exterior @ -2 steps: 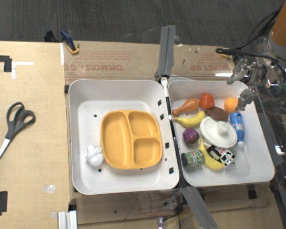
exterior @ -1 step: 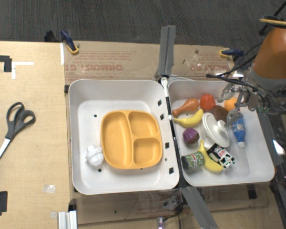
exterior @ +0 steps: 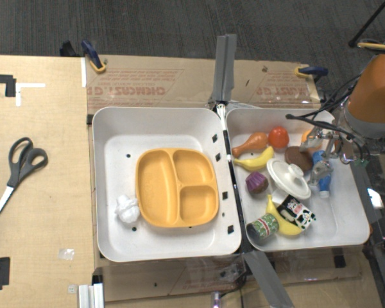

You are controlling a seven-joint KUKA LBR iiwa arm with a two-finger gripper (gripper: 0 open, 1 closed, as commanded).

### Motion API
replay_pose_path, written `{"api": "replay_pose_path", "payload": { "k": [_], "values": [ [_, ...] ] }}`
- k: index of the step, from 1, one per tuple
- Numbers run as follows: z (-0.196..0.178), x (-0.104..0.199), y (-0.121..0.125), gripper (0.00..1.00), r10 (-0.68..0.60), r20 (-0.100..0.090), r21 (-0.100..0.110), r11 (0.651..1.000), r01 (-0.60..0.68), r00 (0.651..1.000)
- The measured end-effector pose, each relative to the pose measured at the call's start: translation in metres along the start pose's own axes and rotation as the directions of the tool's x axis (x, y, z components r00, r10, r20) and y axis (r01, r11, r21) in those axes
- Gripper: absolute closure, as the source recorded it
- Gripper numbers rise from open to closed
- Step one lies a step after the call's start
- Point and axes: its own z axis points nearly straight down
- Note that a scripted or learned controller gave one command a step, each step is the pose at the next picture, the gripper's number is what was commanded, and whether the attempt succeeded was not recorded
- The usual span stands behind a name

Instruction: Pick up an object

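My gripper (exterior: pixel 326 147) hangs over the right bin's (exterior: pixel 346 235) right edge, near its far corner; whether it is released or clenched, I cannot tell. Just beneath lies a blue object (exterior: pixel 321 175), beside the white lid (exterior: pixel 289 177) and brown piece (exterior: pixel 298 157). These 3 crowd together, so I may nudge neighbours or close on nothing.

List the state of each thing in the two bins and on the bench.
Orange three-compartment plastic tray: flat in the left bin, nothing in it.
Crumpled white paper wad: beside the tray.
Green-labelled can: on its side.
White round lid: tilted on the toys.
Black-handled scissors: shut, on the bench.
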Motion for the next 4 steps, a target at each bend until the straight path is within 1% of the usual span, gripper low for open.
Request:
{"api": "replay_pose_path", "payload": {
  "k": [1, 2, 3, 4],
  "values": [
    [0.005, -0.053, 0.004, 0.0, 0.101, -0.008, -0.004, 0.995, -0.101, 0.995],
    [-0.007, -0.056, 0.005, 1.0, 0.098, 0.001, -0.002, 0.995, -0.098, 0.995],
    [-0.007, -0.056, 0.005, 0.0, 0.097, 0.001, -0.002, 0.995, -0.097, 0.995],
    [0.006, -0.038, 0.004, 0.0, 0.158, -0.011, -0.004, 0.987, -0.158, 0.987]
  ]
}}
